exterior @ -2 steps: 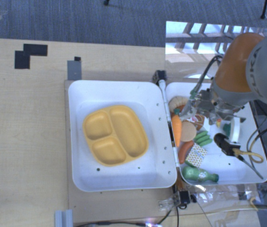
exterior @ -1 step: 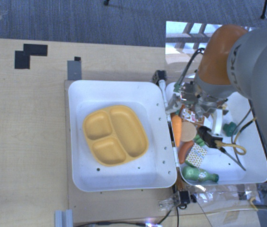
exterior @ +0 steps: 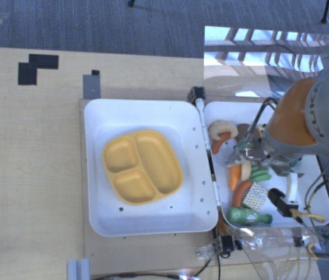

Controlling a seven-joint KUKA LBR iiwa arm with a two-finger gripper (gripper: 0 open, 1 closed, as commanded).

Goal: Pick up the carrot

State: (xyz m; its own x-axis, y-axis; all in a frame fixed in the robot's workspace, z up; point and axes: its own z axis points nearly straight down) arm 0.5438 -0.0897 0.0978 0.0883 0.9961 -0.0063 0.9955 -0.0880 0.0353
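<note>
My end effector (exterior: 247,154) hangs over the right bin (exterior: 322,174); I cannot tell its state. The carrot (exterior: 234,177) lies just below it, touching a sausage (exterior: 241,193). I might grab the wrong toy.

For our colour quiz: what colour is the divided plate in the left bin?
Yellow; the divided plate shows plainly in the camera view.
</note>
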